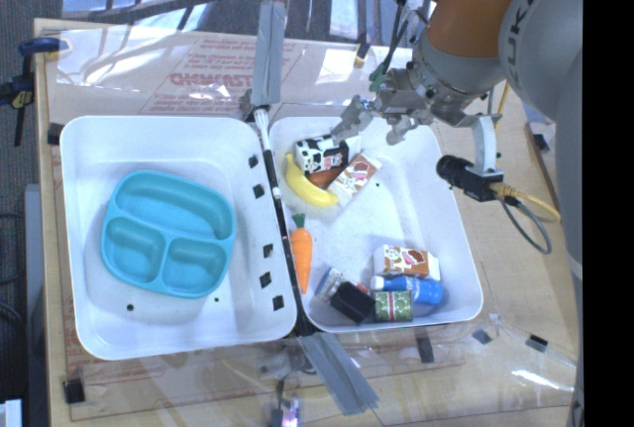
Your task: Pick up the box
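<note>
Several small boxes lie in the right bin (451, 217). A black-and-white cow-print carton (319, 157) sits at the bin's back left. A red-and-white box (356, 176) leans beside it, and a brown-and-white box (406, 263) lies near the front. My gripper (369, 132) hangs over the back of this bin, just right of and above the cow-print carton. It is open, with nothing between its fingers. One fingertip (342, 133) reaches close to the carton's top edge.
A banana (309, 188) lies against the two back boxes and a carrot (301, 257) by the divider. A blue bottle (420, 291), a green can (393, 307) and a black object (349, 301) crowd the front. The left bin (79, 158) holds a blue divided plate (167, 233).
</note>
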Tool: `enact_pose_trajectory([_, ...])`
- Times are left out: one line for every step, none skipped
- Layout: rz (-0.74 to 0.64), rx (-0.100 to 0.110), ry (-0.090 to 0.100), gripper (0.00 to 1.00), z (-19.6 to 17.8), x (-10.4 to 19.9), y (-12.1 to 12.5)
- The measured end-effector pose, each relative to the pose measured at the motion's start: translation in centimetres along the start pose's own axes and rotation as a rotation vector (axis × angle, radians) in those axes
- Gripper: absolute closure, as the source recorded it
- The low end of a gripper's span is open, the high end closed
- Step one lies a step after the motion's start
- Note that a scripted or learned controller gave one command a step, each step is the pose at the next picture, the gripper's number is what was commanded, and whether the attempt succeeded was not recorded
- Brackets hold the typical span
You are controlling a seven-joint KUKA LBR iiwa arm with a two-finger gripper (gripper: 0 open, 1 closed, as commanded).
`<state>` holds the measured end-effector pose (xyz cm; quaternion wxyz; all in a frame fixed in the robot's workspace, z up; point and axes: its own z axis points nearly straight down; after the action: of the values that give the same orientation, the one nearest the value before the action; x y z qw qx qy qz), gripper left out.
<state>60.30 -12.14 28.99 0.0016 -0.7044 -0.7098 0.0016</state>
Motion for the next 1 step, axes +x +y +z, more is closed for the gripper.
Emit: enact_pose_trajectory([0.032,0.0,-0.001,0.0,5.12,-5.93,-5.68])
